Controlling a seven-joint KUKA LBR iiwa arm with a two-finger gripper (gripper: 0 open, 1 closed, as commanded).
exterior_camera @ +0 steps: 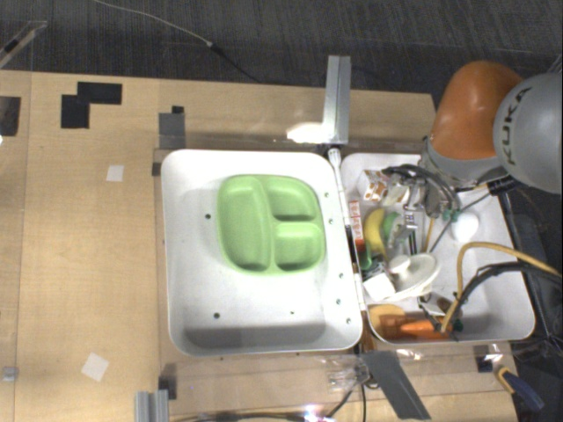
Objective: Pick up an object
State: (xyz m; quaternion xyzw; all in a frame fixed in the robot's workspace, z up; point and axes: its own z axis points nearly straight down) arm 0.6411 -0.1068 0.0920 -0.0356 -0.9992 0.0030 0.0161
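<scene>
My gripper (406, 234) reaches down into the right bin (515, 319), over a clutter of small objects. Just left of it lies a yellow banana-like piece (376, 229) with something green beneath it. A white cup or bowl (413, 271) sits right below the gripper. An orange carrot-shaped item (412, 328) lies at the bin's near edge. A small printed packet (378, 183) lies at the far side. The fingers are hidden among cables and objects.
The left bin (189, 315) holds a green divided tray (269, 222). A metal post (337, 99) stands behind the divider between the bins. Yellow and black cables (479, 266) loop over the right bin's right part. The wooden bench (79, 262) stretches to the left.
</scene>
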